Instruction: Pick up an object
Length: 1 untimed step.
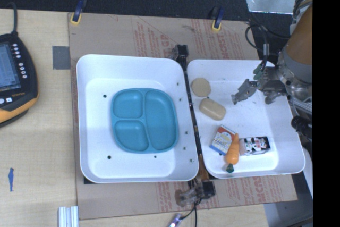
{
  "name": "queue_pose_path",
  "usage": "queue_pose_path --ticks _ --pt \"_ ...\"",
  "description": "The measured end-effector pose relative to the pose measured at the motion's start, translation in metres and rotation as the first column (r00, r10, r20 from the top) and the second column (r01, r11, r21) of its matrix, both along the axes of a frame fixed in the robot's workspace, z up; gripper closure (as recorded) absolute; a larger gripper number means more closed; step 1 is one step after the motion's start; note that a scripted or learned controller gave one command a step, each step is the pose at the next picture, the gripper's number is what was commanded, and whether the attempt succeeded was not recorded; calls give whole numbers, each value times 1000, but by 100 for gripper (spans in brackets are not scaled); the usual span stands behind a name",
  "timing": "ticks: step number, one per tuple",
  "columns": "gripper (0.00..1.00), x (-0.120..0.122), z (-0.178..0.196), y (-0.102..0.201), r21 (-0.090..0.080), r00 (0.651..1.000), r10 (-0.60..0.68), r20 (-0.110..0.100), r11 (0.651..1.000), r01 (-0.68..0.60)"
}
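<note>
My gripper (258,94) hangs over the upper right part of the right bin (281,130), reaching in from the right. It is open, with one dark finger (241,94) pointing left and the other (274,96) to its right; only white bin floor lies between them. To its left lie a round tan disc (201,86) and a tan oval block (212,109). Lower down sit a small blue and orange packet (222,140), an orange carrot (232,151) and a black and white item (255,145).
The left bin (95,77) holds a blue divided plate (144,119). A black and orange handheld pendant (13,80) lies at the bench's left edge. Clamps (216,17) pin the cardboard at the back. Cables hang near the arm at right.
</note>
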State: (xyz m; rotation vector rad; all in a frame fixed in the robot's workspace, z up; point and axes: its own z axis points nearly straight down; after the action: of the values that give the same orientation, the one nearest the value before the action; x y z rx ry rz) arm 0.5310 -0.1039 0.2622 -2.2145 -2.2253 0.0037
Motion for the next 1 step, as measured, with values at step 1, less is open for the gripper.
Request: queue_pose_path --ticks 1 --pt "0 45 -92 8 -2 1000 2 -3 1000 -2"
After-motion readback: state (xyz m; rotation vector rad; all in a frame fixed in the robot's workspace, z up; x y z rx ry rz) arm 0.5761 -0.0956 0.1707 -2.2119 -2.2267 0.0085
